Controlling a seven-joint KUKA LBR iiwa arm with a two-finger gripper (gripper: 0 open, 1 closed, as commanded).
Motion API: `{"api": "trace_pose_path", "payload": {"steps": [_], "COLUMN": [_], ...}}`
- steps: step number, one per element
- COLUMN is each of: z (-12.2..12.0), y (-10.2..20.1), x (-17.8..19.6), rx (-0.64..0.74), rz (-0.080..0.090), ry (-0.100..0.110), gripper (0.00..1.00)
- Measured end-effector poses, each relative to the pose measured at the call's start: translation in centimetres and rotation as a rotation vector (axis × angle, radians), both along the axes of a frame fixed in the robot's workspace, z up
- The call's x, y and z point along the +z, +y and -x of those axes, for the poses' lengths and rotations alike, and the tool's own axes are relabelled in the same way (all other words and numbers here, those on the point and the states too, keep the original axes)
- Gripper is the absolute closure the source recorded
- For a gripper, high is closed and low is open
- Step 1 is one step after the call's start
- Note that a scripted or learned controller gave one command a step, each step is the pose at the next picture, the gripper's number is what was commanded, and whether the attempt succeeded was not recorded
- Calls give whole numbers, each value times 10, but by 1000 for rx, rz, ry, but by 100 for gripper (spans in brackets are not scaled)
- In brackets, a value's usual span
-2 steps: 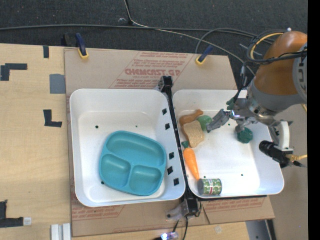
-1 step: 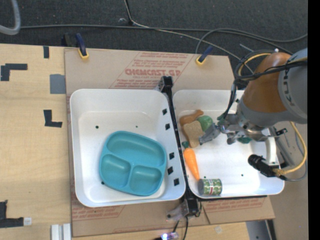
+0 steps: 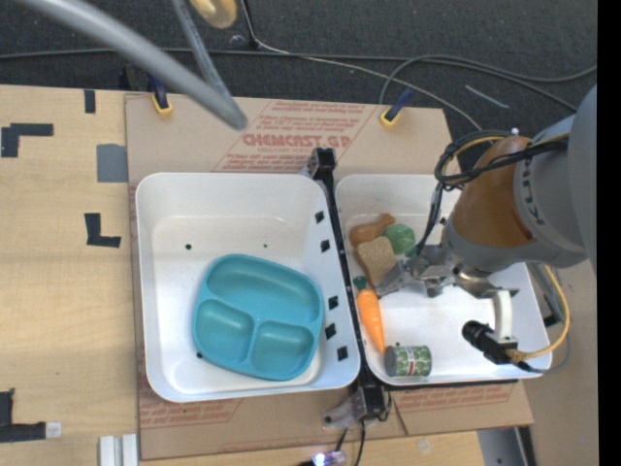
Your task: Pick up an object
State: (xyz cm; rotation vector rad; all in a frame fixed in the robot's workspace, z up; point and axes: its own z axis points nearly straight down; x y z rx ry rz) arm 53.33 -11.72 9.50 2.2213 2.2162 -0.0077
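Note:
The right bin [image 3: 441,330] holds several items. An orange carrot [image 3: 370,318] lies along its left wall. A small can [image 3: 409,360] with a green label lies on its side near the front edge. A tan bread slice [image 3: 375,256], a brown piece [image 3: 371,230] and a green object [image 3: 399,237] cluster at the back left. My gripper [image 3: 400,276] sits low in this bin, just right of the bread slice and above the carrot's top end. Nothing is visibly held in it.
A teal divided plate [image 3: 257,316] lies in the left bin [image 3: 223,212]. The black divider [image 3: 335,260] between the bins runs close to the carrot. The arm's orange band [image 3: 490,207] and dark cables [image 3: 485,340] overhang the right bin's right half.

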Motion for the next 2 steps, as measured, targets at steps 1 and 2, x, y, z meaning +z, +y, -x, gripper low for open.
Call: {"api": "trace_pose_path", "payload": {"steps": [1, 2], "z": [0, 0], "y": [2, 4], "x": [12, 54], "rx": [3, 4], "rz": [-5, -7], "ry": [2, -3], "gripper": [100, 100]}}
